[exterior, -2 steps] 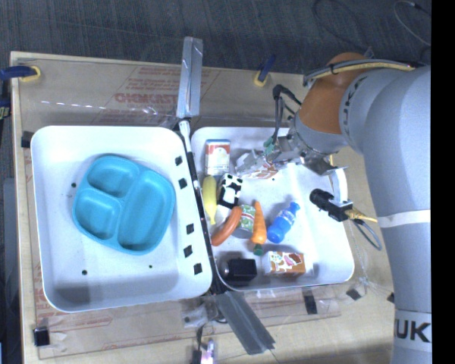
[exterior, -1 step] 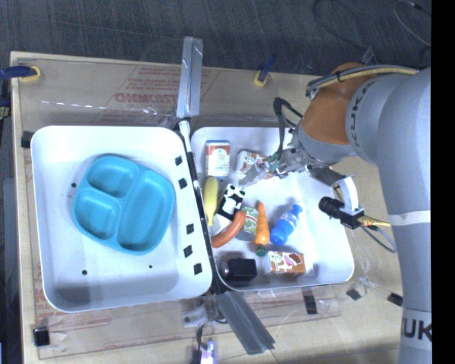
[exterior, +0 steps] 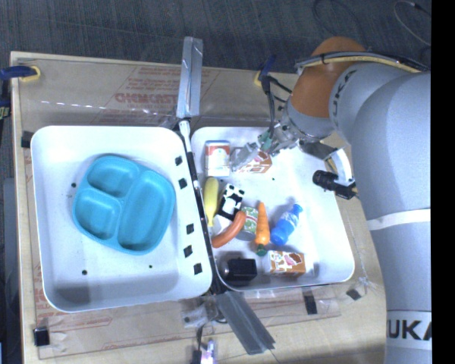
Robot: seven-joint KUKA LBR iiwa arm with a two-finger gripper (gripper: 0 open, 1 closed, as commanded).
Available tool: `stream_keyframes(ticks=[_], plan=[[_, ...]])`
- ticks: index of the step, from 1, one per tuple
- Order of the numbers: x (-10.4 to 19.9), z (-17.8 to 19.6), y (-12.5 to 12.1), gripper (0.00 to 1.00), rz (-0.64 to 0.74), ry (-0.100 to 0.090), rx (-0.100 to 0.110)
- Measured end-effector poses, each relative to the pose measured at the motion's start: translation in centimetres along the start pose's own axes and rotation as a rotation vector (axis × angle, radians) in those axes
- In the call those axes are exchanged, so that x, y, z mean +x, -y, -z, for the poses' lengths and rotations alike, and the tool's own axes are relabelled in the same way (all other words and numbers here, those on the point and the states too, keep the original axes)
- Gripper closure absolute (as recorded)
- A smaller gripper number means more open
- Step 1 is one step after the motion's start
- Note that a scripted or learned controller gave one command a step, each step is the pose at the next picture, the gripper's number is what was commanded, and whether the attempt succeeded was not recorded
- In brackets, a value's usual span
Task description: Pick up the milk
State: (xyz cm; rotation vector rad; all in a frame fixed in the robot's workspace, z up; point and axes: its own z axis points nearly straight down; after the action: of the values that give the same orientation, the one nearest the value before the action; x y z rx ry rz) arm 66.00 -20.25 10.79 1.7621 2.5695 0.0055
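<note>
The milk [exterior: 229, 201] is a small carton with black and white cow patches, lying in the middle-left of the right bin [exterior: 330, 218]. My gripper [exterior: 246, 156] is low over the bin's far part, up and to the right of the milk and apart from it. It sits right against a small brown and white carton [exterior: 261, 163]. A red and white carton [exterior: 218, 158] lies just left of the gripper.
Around the milk lie a yellow banana [exterior: 210, 196], a red sausage [exterior: 227, 232], a carrot [exterior: 262, 224] and a blue bottle [exterior: 286, 224]. A black block [exterior: 241, 268] and a brown carton [exterior: 287, 262] lie at the near edge. The left bin [exterior: 53, 279] holds a blue divided plate [exterior: 125, 202].
</note>
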Motion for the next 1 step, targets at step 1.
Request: stream_keyframes(ticks=[1], plan=[[0.37,1.45,-0.54,1.00,0.010,-0.004,-0.005]])
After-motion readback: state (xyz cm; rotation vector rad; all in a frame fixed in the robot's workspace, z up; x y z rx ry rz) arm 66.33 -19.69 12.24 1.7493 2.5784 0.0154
